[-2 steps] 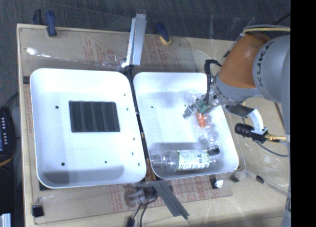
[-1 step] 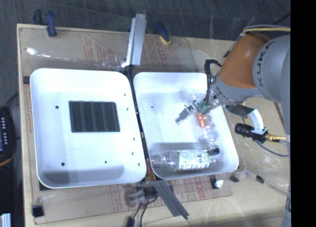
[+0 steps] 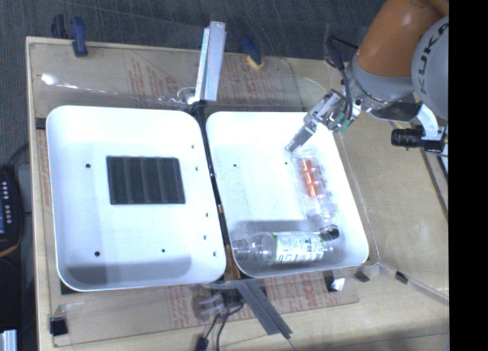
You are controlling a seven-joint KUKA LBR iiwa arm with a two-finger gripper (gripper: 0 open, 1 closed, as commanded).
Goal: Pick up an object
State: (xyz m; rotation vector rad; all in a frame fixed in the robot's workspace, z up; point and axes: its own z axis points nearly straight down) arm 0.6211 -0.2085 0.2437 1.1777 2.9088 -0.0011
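Observation:
Two clear plastic bottles lie in the right bin (image 3: 252, 151). One with an orange label (image 3: 311, 178) lies lengthwise along the bin's right wall, its dark cap toward the front. The other, with a pale green label (image 3: 286, 246), lies across the front of the bin. My gripper (image 3: 293, 145) hangs at the bin's back right, slanting down and to the left, its tip just above the upper end of the orange-label bottle. Nothing shows in its grasp.
The left bin (image 3: 76, 136) holds a dark ribbed rectangular panel (image 3: 145, 180). A metal upright (image 3: 210, 59) stands behind the seam between the bins. Blue clamps (image 3: 78, 35) grip the bench's back edge. The arm's orange band (image 3: 393, 33) looms at the upper right.

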